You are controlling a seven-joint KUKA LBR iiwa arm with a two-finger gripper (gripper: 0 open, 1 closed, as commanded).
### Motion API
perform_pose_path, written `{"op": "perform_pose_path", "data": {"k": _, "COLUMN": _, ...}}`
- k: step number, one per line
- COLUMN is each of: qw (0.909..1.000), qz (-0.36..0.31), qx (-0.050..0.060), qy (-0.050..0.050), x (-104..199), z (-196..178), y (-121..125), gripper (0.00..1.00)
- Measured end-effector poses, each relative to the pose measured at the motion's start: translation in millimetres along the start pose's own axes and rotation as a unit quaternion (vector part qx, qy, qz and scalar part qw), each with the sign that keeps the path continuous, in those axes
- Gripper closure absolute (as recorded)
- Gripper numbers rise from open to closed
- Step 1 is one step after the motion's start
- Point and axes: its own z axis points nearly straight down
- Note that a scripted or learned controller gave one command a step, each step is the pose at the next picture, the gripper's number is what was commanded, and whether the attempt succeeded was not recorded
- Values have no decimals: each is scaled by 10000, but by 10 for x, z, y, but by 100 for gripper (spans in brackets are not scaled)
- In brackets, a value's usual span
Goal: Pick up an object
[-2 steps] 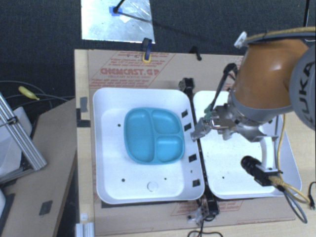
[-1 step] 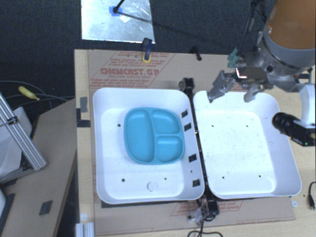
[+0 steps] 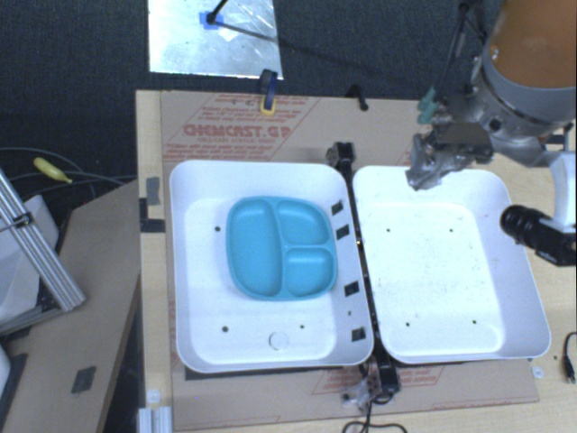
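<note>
Claw (image 3: 422,177): metal two-finger unit on the grey arm with the orange band (image 3: 532,25), entering from the right and hanging above the far left corner of the right shallow white bin (image 3: 505,332); whether its tips are spread or pressed together cannot be told from this slanted view, and nothing is seen between them. Light blue plastic plate with three compartments (image 3: 279,247): lying flat in the middle of the left shallow white bin (image 3: 203,332), well apart from the claw, one large compartment on its left side and two smaller ones on its right. Left bin floor: a small pale round disc (image 3: 279,340) near the front edge, apart from the plate. Bins: side by side, touching along a central seam fitted with small dark clips (image 3: 347,233). Support: brown cardboard sheet with red lettering (image 3: 236,126) spread over the tabletop under both bins. Far edge of the cardboard: a small yellow and blue clamp (image 3: 268,93). Beyond it: a shiny silver sheet (image 3: 213,23) on dark carpet.
</note>
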Motion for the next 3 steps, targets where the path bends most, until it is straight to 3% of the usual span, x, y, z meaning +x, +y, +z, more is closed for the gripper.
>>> {"op": "perform_pose_path", "data": {"k": 1, "qw": 10000, "qz": 2, "qx": 42, "qy": -1, "x": 593, "z": 413, "y": -9, "gripper": 100}}
{"op": "perform_pose_path", "data": {"k": 2, "qw": 10000, "qz": 53, "qx": 15, "qy": -4, "x": 229, "z": 150, "y": -5, "gripper": 100}}
{"op": "perform_pose_path", "data": {"k": 3, "qw": 10000, "qz": -8, "qx": 28, "qy": 7, "x": 965, "z": 239, "y": -7, "gripper": 100}}
